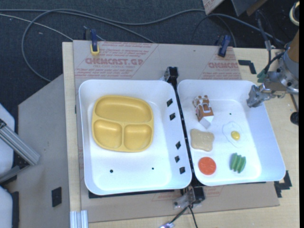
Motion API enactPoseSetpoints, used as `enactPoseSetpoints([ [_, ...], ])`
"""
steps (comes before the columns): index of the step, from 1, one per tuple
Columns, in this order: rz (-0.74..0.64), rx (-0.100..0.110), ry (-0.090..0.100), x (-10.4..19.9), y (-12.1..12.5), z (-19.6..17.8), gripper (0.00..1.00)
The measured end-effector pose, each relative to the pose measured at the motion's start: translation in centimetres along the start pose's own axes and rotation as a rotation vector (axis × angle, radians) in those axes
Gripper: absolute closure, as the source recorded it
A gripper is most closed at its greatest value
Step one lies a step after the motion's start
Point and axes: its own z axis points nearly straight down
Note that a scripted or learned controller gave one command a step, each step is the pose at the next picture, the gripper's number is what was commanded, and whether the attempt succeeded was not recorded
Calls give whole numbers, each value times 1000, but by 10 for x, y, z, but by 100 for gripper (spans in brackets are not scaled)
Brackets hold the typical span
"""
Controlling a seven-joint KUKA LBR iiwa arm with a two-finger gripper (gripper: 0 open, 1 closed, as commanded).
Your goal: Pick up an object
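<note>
The fingers of the gripper (255, 98) cannot be told as open or closed; it hangs at the far right rim of the right bin (273, 141). Five toy foods lie apart from it: one house-shaped cake (204, 108), one egg (234, 135), one bread slice (202, 139), one tomato slice (207, 165), one green vegetable (238, 162)
</note>
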Motion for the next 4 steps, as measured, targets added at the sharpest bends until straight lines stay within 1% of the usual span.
enactPoseSetpoints([
  [1, -1, 1, 1, 61, 3, 2, 100],
  [3, 0, 3, 0, 151, -9, 5, 100],
  [4, 2, 4, 0, 194, -22, 16, 100],
])
